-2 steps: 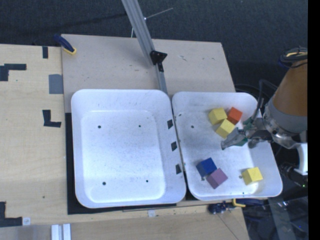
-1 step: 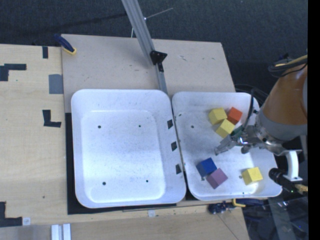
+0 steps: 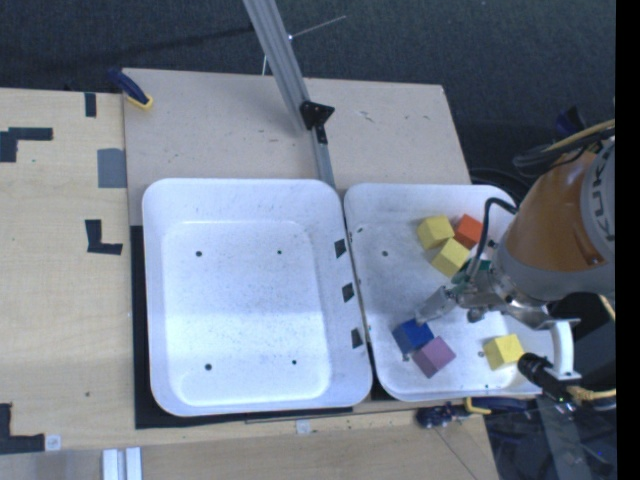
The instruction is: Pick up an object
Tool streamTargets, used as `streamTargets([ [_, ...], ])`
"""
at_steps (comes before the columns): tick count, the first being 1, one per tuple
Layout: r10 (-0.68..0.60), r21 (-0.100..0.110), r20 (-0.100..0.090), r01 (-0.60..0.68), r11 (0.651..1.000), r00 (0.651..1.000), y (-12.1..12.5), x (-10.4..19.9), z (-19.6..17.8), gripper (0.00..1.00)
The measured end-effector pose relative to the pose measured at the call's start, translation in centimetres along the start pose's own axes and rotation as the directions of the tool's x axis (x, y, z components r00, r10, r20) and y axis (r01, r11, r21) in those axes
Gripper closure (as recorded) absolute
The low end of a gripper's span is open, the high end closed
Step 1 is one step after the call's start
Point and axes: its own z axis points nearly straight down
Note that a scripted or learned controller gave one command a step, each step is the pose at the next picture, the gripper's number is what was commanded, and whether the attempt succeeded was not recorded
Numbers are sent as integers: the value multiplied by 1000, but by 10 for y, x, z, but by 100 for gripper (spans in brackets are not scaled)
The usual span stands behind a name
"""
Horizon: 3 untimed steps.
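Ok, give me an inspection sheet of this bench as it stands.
Surface: wooden bench bearing left bin and right bin.
Job's things: in the right bin, two yellow blocks, orange block, blue block, purple block, another yellow block.
Clutter: dark tape marks on the bench at left.
Gripper: gripper low over the blue block, holding nothing visible.
Cables: black cable along the arm.
Surroundings: metal pole, dark floor.

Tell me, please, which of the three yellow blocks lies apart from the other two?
The yellow block near the right bin's front right corner lies alone; the other two sit together by the orange block.
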Motion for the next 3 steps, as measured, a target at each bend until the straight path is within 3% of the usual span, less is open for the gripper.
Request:
streamTargets([
  [1, -1, -3, 0, 1, 1000, 1000, 1, 0, -12, 100],
  [3, -1, -11, 2, 1, 1000, 1000, 5, 12, -107, 100],
])
